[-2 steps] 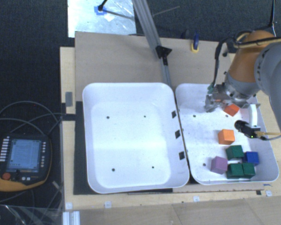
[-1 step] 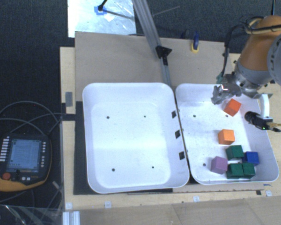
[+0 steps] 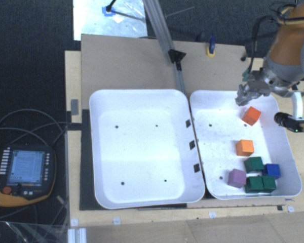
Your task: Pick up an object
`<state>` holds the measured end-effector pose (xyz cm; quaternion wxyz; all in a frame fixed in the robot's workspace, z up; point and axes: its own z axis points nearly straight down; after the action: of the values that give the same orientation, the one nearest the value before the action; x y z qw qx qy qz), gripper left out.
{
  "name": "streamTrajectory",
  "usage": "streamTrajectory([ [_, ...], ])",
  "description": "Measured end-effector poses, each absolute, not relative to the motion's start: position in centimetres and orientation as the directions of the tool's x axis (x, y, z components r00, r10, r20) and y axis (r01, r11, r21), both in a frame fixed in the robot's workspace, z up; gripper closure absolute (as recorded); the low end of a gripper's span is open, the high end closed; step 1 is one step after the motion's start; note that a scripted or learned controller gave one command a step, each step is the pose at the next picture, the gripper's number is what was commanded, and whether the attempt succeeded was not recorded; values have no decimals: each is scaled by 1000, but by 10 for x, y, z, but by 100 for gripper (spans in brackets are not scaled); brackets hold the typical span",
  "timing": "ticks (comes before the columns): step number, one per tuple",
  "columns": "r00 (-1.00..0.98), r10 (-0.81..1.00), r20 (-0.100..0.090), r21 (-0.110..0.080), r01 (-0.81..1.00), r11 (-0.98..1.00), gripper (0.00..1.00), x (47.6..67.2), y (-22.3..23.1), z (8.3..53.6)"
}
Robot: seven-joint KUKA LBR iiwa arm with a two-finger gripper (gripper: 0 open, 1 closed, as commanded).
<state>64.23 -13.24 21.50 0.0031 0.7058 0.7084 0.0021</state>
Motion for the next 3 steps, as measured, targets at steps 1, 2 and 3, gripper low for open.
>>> streamTrajectory([
  [1,-6,1000,-2,10,1000,6,100,649,-128,278],
  [2,-10,1000,2,1,1000,10,100,631,-70,273],
  [3,-8,1000,2,0,1000,8,100,605,-33,265],
])
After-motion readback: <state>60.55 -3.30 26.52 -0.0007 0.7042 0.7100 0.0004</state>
